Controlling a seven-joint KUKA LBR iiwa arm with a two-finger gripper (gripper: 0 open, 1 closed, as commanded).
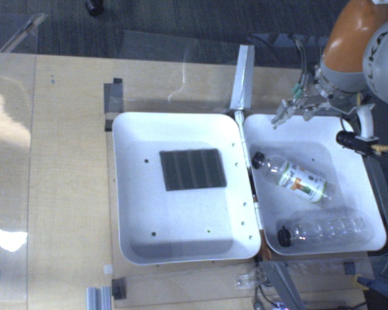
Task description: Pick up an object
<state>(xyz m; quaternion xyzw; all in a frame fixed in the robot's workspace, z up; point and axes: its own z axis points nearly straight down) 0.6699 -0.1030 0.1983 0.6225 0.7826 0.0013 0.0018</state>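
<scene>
Two clear plastic bottles lie in the right bin [375, 196]. One with a black cap and a green and orange label [292, 177] lies slantwise in the middle. The other, ribbed and unlabelled [321, 230], lies along the front wall. My gripper [292, 115] hangs over the bin's back edge, above and behind the labelled bottle and apart from it. Its fingers stand open with nothing between them. A dark grey ribbed flat pad [193, 169] rests in the left bin [132, 192].
A metal divider post [242, 76] rises behind the seam between the bins. The arm's orange band [349, 28] and a black cable fitting [357, 142] hang over the right bin's back right corner. Wooden bench surface [52, 173] stretches to the left.
</scene>
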